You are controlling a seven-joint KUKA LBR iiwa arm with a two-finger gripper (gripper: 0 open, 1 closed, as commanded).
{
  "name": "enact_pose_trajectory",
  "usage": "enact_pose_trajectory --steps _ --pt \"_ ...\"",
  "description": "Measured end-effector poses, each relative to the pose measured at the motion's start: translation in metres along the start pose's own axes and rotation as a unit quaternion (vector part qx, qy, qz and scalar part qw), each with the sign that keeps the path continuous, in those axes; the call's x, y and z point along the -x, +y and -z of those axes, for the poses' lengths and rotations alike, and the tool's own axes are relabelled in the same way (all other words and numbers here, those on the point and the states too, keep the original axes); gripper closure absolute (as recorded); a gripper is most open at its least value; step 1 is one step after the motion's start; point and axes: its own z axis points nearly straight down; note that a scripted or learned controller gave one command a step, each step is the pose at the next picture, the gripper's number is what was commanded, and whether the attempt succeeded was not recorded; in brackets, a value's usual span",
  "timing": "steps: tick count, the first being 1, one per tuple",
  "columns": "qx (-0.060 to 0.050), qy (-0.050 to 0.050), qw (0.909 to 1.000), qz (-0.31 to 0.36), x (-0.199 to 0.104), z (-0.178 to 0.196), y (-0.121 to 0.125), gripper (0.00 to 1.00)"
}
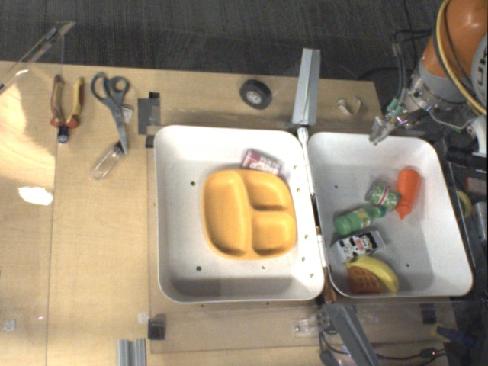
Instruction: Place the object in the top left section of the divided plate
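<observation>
**Gripper parked above right bin's far corner, plate sections bare**

Arm comes in from the right, orange band showing at the top right corner. Gripper sits at the far left corner of the right bin, about over the rim. Nothing visible between the fingertips. Too small and dark to read how wide they are, so I can't tell whether it's open or closed.

Yellow divided plate sits mid left bin: one long section on the left, two smaller ones on the right. Small red and white packet lies on the bin floor just beyond the plate's far edge, touching or nearly touching it, not in any section.

Right bin contents, well apart from the gripper:
- orange carrot near the right wall
- green can just beside it
- green bottle on its side
- black and white carton
- banana against a reddish waffle-like piece at the near edge

On the bench, left of the bins: scissors, red-handled pliers, tape roll.
</observation>
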Motion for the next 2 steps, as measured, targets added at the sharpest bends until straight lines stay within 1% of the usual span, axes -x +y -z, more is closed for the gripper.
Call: enact_pose_trajectory --steps 1,2 --pt "0.0 0.0 1.0 -0.002 0.035 0.017 -0.015 1.0" --pt "0.0 0.0 0.9986 0.053 0.045 -0.021 -0.02 1.0"
